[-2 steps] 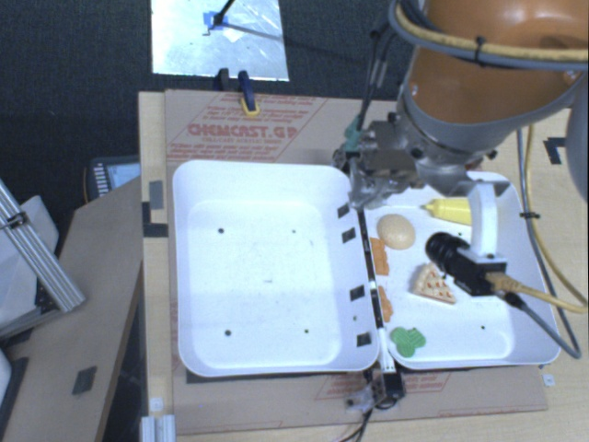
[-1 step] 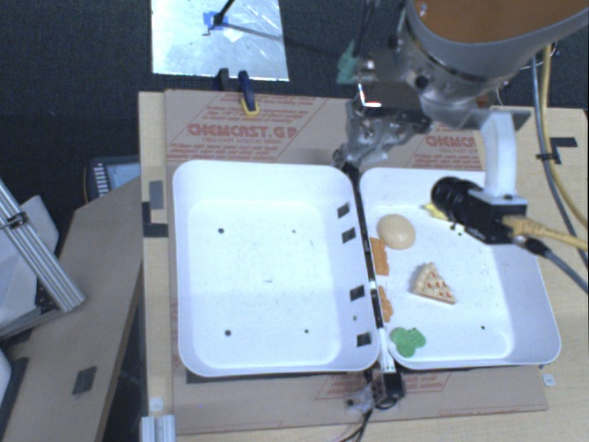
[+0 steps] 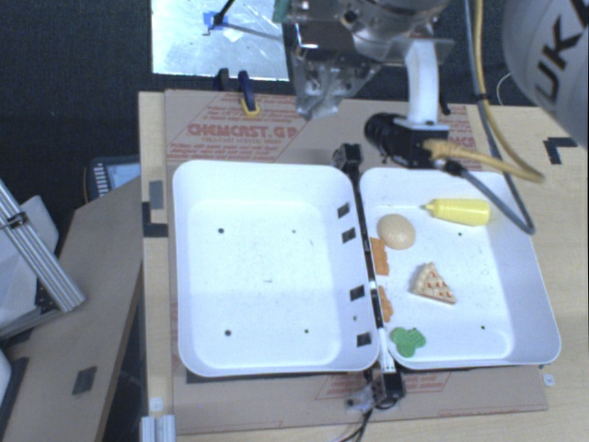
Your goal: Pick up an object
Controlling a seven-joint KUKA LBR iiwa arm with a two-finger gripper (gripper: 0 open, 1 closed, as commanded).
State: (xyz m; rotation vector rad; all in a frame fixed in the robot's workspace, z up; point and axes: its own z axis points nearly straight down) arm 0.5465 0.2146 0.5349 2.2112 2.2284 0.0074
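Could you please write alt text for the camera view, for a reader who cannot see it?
The arm's tool hangs above the bench behind two white bins. The right bin holds a yellow bottle, a beige egg shape, a pizza slice, a green piece and orange pieces by its left wall.

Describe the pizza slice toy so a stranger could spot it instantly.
Look in the right-hand white bin, near its middle. The pizza slice lies below the yellow bottle and right of the beige egg. It alone is a tan triangle with red dots.
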